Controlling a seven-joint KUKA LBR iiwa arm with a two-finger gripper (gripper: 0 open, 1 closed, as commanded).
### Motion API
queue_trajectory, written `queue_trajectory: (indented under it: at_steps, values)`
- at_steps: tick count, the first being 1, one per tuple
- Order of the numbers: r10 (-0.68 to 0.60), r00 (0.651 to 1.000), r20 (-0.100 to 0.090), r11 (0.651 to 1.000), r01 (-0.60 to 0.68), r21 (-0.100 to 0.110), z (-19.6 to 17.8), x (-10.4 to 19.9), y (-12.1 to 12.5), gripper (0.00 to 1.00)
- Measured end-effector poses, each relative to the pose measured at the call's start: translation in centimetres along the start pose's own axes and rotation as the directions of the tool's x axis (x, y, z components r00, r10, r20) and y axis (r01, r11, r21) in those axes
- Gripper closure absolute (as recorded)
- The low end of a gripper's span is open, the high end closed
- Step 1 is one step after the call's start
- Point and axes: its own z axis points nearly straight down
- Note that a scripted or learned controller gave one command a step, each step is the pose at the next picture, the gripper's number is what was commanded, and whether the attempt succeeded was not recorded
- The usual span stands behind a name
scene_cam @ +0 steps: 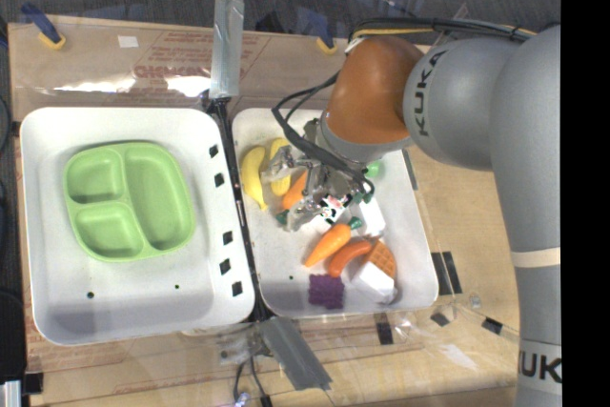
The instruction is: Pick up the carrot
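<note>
The tapered, smooth orange carrot (327,243) is seen beside metallic jaws; their state cannot be told.

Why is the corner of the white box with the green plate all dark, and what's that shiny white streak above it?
Camera view: the left bin has a soft grey shadow across its near corner; glare flares off clear plastic sheeting behind it; the green tray looks evenly lit and sharp.
</note>
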Motion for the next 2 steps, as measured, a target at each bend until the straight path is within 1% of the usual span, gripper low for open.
queue_trajectory:
  at_steps: [1,2]
  values:
    - [-0.005,1.000,0.002,1.000,0.005,0.000,-1.1,-0.2,0.1,1.00]
    - [-0.150,0.989,0.010,0.989,0.150,0.006,-10.4,-1.4,3.6,1.00]
